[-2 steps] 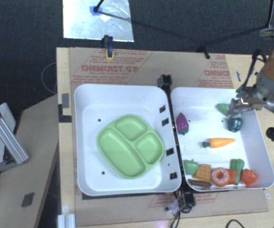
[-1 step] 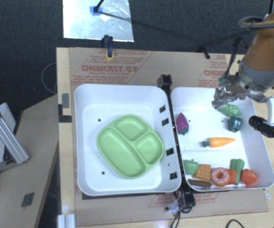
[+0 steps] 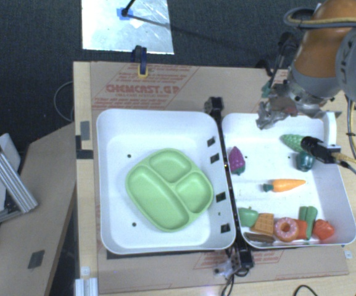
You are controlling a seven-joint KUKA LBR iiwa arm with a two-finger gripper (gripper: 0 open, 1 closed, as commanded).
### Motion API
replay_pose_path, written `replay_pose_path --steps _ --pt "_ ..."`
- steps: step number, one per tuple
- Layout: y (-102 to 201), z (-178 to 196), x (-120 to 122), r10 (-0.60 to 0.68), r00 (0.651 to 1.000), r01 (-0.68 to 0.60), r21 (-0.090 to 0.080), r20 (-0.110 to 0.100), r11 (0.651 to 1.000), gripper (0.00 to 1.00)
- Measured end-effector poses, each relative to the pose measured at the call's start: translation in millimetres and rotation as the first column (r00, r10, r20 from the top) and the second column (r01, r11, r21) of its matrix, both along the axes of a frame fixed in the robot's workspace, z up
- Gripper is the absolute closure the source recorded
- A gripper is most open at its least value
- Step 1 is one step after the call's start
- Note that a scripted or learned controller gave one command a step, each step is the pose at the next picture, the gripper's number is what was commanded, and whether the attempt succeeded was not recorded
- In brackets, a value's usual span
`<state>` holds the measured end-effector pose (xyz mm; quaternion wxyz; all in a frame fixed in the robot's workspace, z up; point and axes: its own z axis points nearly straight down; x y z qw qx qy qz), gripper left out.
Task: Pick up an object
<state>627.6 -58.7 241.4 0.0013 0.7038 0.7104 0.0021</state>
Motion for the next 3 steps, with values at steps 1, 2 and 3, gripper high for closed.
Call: replay_pose_path --steps 1,2,3 --pt "53.4 -17.7 18.8 -0.002 1.0 0.002 -0.001 -0.001 1.0 1.0" --pt "80.8 -20.9 37.7 -0.002 1.0 0.002 -0.001 -0.001 1.0 1.0" --pt "77.7 -16.2 35.7 -0.005 1.0 0.005 -0.002 -0.001 1.0 1.0"
